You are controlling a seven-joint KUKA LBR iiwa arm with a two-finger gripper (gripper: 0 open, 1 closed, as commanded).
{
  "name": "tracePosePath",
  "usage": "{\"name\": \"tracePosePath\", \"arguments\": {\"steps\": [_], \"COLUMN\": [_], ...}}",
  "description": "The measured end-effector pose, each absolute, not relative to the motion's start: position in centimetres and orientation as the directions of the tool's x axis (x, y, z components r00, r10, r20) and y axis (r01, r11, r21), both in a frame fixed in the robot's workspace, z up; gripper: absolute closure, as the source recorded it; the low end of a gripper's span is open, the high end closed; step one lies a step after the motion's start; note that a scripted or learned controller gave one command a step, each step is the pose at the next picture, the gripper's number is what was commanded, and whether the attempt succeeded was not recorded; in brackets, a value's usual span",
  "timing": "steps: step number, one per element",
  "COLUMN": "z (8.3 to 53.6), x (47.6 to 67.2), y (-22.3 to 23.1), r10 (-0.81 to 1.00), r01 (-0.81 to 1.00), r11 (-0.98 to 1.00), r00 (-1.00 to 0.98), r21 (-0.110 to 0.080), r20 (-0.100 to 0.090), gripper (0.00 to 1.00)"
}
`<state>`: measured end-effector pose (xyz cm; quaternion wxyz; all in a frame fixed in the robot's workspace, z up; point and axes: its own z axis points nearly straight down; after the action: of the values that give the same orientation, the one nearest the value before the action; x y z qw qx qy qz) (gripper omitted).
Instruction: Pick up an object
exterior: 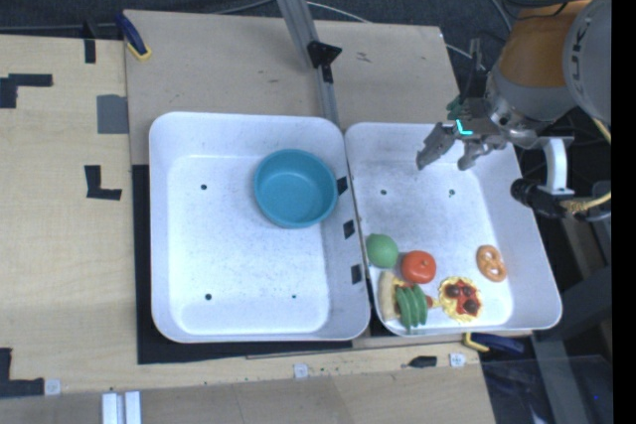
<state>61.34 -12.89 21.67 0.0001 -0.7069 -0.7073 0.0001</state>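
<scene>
Two shallow white bins sit side by side on the bench: the left bin (189,243) and the right bin (517,253). The left bin holds a single thing, a blue bowl (294,188), upright, resting toward the bin's upper right part, close to the wall shared with its neighbour. The right bin holds five small toy foods, all gathered at its near end: one green round fruit (382,249) by the left wall, one red tomato (419,265) just beside it on the right, one green pepper-like piece (410,304) below them lying against a pale yellow strip that cannot be identified, one pizza slice (460,298) with red topping near the front wall, and one small pretzel (491,261) by the right wall, a little apart from the rest. The gripper (449,155) hangs over the far end of the right bin, over bare floor and well apart from the cluster of foods; its two dark fingers stand spread apart with nothing between them. The grey arm with its orange band (542,25) enters from the right above the bin's far corner. A grey metal pole (293,0) slants down from the top to the seam between the bins.
</scene>
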Motion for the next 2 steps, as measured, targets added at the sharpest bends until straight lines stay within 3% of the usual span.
{"name": "tracePosePath", "arguments": {"steps": [1,2], "z": [21.7,15.4], "x": [61.3,61.6], "y": [-12.9,-13.0], "r10": [1.000,1.000], "r01": [1.000,1.000], "r11": [0.000,0.001], "r00": [0.000,-0.001], "r21": [0.000,-0.006], "r20": [0.000,0.001], "gripper": [0.00,0.00]}}
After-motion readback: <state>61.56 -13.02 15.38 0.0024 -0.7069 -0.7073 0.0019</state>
